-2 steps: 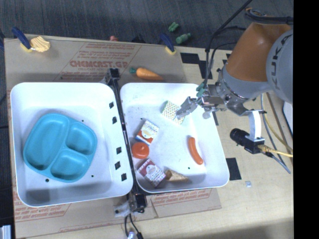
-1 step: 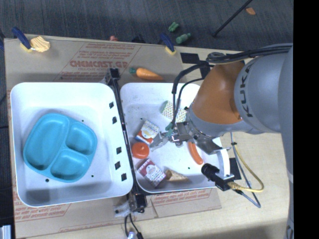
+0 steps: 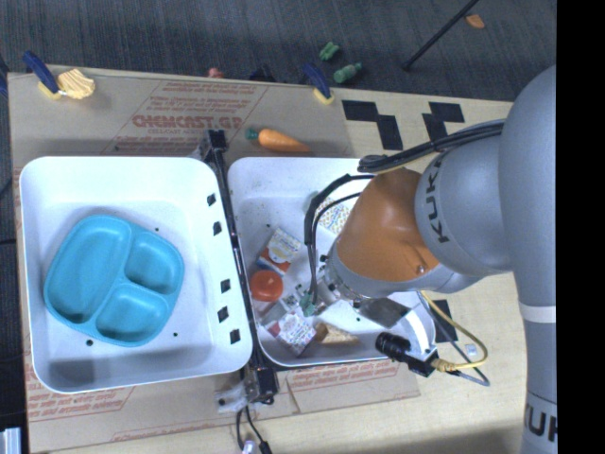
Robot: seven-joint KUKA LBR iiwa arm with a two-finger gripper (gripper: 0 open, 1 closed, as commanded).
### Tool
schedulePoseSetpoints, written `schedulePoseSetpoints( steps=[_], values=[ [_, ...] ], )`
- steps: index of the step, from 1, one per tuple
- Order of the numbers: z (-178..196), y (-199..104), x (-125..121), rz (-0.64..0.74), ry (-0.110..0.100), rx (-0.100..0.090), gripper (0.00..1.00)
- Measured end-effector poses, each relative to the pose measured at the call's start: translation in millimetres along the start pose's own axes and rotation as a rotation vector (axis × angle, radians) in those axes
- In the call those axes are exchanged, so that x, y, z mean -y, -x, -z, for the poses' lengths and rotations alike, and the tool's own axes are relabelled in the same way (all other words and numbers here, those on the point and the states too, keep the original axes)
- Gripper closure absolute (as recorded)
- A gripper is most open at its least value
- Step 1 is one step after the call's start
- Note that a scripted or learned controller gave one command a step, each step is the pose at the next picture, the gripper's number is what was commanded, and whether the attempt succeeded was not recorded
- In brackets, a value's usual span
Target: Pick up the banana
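My arm's orange band and grey wrist (image 3: 383,239) hang low over the right bin (image 3: 248,185) and cover most of its middle. The gripper (image 3: 310,301) points down-left into a cluster of small items at the bin's front. A pale tan piece (image 3: 337,335) pokes out just under the wrist. I cannot tell whether it is the banana. No clearly yellow banana shape shows among the uncovered items. Nothing can be seen held.
Beside the gripper lie a red round item (image 3: 267,284), a white packet (image 3: 282,247) and a printed wrapper (image 3: 295,331). The left bin (image 3: 38,187) holds a blue divided plate (image 3: 113,278). An orange carrot (image 3: 280,141) lies on the cardboard behind the bins.
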State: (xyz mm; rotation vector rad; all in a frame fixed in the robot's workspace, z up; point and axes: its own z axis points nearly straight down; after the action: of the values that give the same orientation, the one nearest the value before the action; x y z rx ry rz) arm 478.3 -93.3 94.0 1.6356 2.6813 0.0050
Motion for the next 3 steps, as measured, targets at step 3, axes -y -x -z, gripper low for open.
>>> schedulePoseSetpoints(
  steps=[3],
  values=[
    [137, -91, -52, 0.046, -0.005, 0.0, 0.0]
  ],
)
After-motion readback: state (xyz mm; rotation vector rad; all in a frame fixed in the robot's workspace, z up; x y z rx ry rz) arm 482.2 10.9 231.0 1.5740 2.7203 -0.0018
